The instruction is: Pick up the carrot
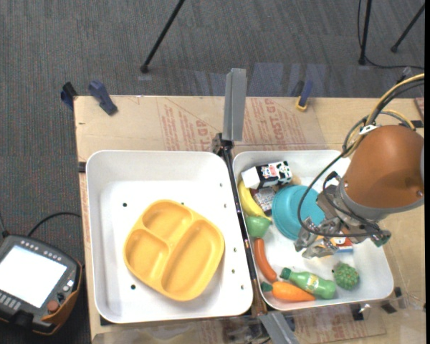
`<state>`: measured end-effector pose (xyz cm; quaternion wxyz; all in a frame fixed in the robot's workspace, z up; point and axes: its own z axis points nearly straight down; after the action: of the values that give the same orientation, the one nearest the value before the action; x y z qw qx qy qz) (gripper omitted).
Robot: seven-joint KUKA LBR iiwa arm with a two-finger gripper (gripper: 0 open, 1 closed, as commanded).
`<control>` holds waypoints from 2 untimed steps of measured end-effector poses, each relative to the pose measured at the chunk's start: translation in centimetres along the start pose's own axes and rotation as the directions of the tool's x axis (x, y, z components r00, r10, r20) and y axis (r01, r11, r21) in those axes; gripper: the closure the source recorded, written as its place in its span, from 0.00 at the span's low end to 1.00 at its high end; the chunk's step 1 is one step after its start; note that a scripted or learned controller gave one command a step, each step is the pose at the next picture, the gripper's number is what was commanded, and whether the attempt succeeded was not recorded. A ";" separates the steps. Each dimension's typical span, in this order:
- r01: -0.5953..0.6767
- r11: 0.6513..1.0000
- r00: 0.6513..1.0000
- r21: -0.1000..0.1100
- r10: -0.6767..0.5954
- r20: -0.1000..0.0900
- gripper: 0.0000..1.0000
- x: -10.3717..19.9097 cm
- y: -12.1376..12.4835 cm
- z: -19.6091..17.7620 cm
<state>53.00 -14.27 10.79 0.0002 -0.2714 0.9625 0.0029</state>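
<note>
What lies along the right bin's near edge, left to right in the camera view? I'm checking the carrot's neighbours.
Orange carrot with a green top → green plastic bottle with a yellow cap → bumpy green broccoli-like toy.

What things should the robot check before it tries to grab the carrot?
1. Carrot in sight, in the right bin, front edge: ok.
2. Pincer over the carrot: not ok, it hangs further back, near the blue bowl.
3. Pincer holding nothing: cannot tell.
4. Room around the carrot: not ok, the green bottle lies against it and the red sausage is close.
5. Carrot lying flat: ok.
</note>
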 end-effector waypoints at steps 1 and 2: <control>-0.068 0.998 0.998 0.000 0.068 -0.003 1.00 1.5 6.2 2.3; 0.002 1.000 1.000 0.014 -0.002 0.009 1.00 1.6 4.6 -18.0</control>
<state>49.26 -11.34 28.81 0.0063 -0.2722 0.9622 -0.0026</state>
